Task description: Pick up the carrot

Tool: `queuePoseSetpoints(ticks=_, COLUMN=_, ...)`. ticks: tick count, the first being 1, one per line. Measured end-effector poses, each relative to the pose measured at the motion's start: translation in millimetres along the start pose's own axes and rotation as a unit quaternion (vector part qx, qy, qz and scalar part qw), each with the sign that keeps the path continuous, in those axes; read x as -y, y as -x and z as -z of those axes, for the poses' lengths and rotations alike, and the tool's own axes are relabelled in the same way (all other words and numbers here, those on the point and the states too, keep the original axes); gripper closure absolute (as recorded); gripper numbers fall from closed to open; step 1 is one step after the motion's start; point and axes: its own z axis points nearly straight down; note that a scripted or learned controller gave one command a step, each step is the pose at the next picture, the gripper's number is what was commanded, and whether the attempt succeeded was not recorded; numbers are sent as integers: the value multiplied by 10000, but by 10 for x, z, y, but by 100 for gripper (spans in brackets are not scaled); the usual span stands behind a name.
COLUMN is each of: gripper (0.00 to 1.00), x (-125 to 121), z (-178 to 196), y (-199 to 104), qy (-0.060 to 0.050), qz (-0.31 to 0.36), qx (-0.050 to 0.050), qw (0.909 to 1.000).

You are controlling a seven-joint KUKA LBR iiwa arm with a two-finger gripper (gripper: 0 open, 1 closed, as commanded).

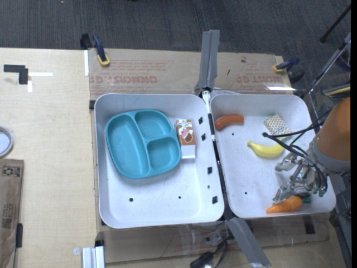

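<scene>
While the claw (290, 190) sits low over the carrot (285, 205) at the right bin's (245, 202) near edge, its grip state cannot be told. Recommended: straddle the carrot's thick middle, close firmly, then lift straight clear of the wall.

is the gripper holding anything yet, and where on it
Cannot be told. The gripper is right over the carrot at the right bin's front edge, but no grasp shows.

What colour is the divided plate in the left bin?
Light blue, the divided plate, seen clearest in the camera view.
</scene>
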Motion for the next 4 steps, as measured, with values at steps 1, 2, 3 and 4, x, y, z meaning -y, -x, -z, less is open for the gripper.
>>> queuePoseSetpoints(ticks=1, gripper=0, x=341, z=2, y=128, qy=-1, qz=-14, qx=4, qw=10000)
queuePoseSetpoints(ticks=2, gripper=100, x=336, z=92, y=137, qy=7, qz=-29, qx=16, qw=10000)
queuePoseSetpoints(ticks=3, gripper=0, x=334, z=95, y=141, qy=7, qz=-26, qx=22, qw=10000)
queuePoseSetpoints(ticks=4, gripper=0, x=271, z=39, y=170, qy=29, qz=1347, qx=74, qw=9909)
